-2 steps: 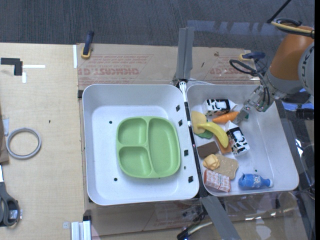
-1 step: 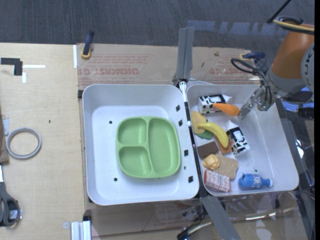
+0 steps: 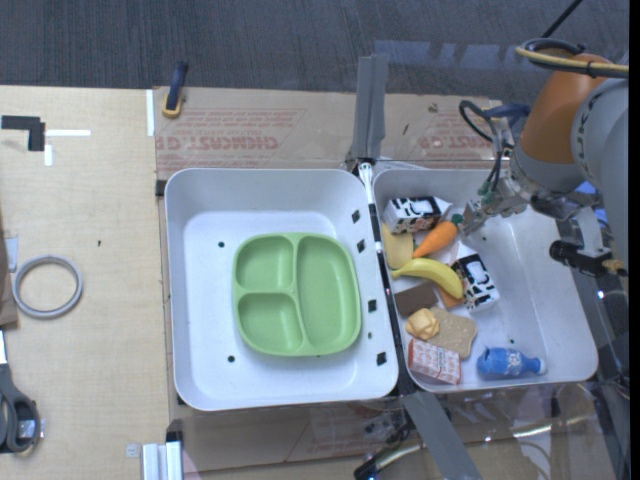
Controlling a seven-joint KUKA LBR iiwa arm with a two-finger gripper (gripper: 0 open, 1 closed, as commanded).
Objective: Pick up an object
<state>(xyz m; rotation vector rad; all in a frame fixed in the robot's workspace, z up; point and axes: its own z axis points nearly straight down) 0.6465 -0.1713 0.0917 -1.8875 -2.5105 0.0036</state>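
A toy carrot (image 3: 436,238) lies in the right bin (image 3: 545,298), its long axis slanting up toward the gripper (image 3: 478,211) just beside its upper-right tip (whether the gripper is spread or pressed together cannot be told), above a banana (image 3: 432,273).

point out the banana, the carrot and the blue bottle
banana (image 3: 432,272), camera view, middle of its yellow curve
carrot (image 3: 436,238), camera view, centre of its orange body
blue bottle (image 3: 508,363), camera view, middle of its blue body
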